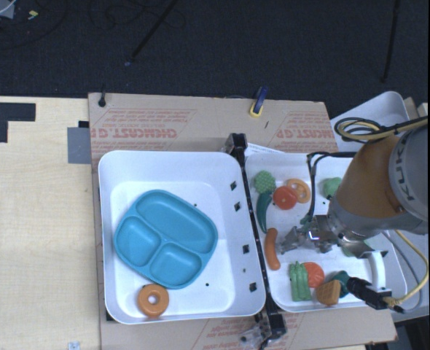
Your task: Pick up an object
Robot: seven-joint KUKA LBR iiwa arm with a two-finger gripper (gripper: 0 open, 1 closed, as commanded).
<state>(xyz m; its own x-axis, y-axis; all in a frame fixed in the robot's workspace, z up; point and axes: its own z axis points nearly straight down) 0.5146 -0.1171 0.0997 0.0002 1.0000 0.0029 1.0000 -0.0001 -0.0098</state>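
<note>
The right bin [253, 168] holds several toy foods. An orange-red sausage [272, 249] lies by the bin's left wall. Behind it are a dark green cucumber [263, 208], a broccoli [264, 181], a red tomato [285, 197] and an orange ring [299, 188]. A green ridged piece [298, 283], a red-orange piece [314, 272] and a brown bread piece [329, 292] sit at the bin's front. My gripper [302, 238] is low in the bin's middle, just right of the sausage and apart from it. Nothing shows in its grasp.
The left bin [104, 217] holds a blue divided plate [165, 237] and a tan donut [154, 300] at its front. A black divider [250, 224] runs between the bins. My arm's brown-orange body [372, 188] covers the right bin's right part. A pale green item [332, 187] lies beside it.
</note>
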